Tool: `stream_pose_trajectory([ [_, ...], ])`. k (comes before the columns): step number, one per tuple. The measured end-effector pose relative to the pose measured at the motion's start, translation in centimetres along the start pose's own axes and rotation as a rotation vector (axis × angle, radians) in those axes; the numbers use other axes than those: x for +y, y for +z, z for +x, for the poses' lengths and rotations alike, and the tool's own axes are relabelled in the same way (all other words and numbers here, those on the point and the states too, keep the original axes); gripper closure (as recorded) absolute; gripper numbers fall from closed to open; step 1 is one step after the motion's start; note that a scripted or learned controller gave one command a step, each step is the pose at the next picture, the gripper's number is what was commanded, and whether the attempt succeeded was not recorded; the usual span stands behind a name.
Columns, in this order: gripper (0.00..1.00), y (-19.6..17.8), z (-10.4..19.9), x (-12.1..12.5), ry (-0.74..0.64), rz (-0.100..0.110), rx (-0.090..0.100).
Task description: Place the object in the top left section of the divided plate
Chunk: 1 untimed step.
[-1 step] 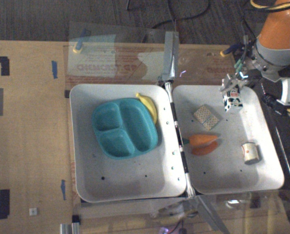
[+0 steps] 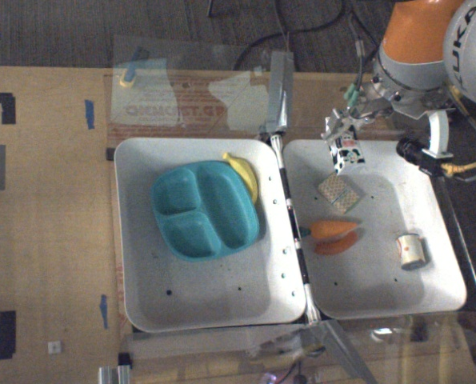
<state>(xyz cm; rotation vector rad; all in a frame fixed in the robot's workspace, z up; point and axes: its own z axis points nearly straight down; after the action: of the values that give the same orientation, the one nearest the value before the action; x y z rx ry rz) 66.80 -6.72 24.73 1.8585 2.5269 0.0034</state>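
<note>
The gripper (image 2: 346, 152), its grip impossible to judge, hung at the right bin's (image 2: 446, 238) eleven o'clock above a waffle (image 2: 338, 193), seemingly light and stiff, best pinched across its flat edges; the plate (image 2: 206, 210) waited left.

So the teal divided plate (image 2: 206, 209) sits flat in the left bin (image 2: 142, 286), a bit toward the back, turned at an angle. It's got three sections, all bare. A yellow banana (image 2: 246, 174) is tucked against its far right rim, touching it.
</note>
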Motion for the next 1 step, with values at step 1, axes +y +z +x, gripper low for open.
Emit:
stream_pose_trajectory([
  [1, 1.0, 2.5, 5.06, 1.48, -0.265, 0.003, 0.003],
])
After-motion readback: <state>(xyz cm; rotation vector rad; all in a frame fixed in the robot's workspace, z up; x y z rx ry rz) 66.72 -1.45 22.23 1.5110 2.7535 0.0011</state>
